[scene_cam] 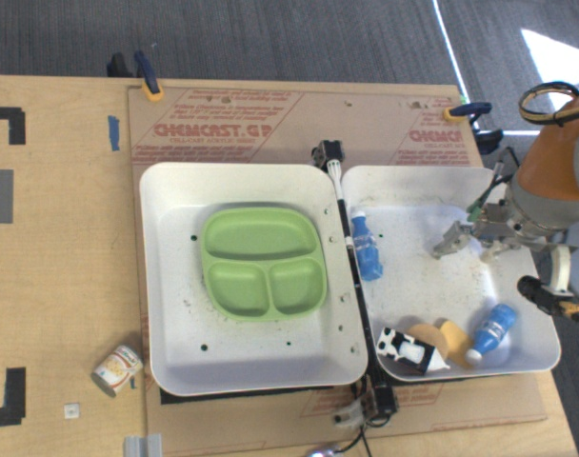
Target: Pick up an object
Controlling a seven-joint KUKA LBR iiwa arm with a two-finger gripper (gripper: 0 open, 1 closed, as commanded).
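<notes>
Blue bottles [365, 249] lie in the right bin [418, 198] — gripper [451, 244] grip unclear — grey carpet [270, 27] beyond.

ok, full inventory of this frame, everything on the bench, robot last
bins: 2, white, side by side on the board; left bin, right bin
plate: 1, green, three compartments, in left bin
bottles: 2, blue; one by the right bin's left wall, one in its near right corner
cow toy: 1, black and white, right bin's near edge
tan toy: 1, tan, beside the cow toy
board: 1, brown, printed red, under the bins
clamps: 2, blue and yellow, on the board's far corners
small pack: 1, pale, on the bench left of the left bin
arm: 1, grey with orange band, from the right
pincer: 1, grey, over the right bin
</notes>
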